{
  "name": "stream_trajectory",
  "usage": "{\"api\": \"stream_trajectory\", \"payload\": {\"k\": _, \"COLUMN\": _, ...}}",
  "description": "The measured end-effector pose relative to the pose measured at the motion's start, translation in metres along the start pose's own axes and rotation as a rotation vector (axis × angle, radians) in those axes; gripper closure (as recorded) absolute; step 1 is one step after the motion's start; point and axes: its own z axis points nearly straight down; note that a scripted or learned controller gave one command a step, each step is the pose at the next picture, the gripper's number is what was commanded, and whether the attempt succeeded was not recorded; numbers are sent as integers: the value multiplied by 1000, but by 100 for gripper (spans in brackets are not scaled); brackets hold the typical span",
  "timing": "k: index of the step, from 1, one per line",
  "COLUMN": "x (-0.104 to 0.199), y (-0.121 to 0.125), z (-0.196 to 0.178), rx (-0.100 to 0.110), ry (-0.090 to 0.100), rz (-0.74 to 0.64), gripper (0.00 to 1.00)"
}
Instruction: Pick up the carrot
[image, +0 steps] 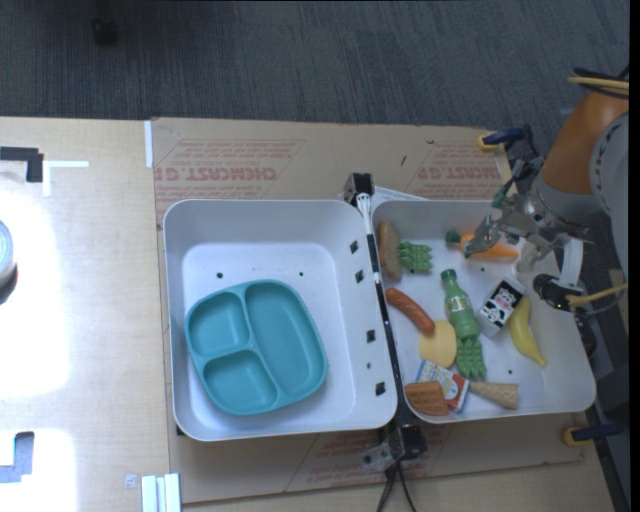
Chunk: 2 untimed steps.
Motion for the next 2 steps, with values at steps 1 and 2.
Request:
{"api": "stream_trajectory", "payload": {"k": 1, "x": 1, "y": 16, "z": 17, "rx": 51, "ry": 16, "rz": 220, "gripper": 0}}
{"api": "stream_trajectory", "payload": {"k": 2, "x": 2, "y": 19, "z": 15, "rx": 25, "ry": 15, "rz": 29, "gripper": 0}}
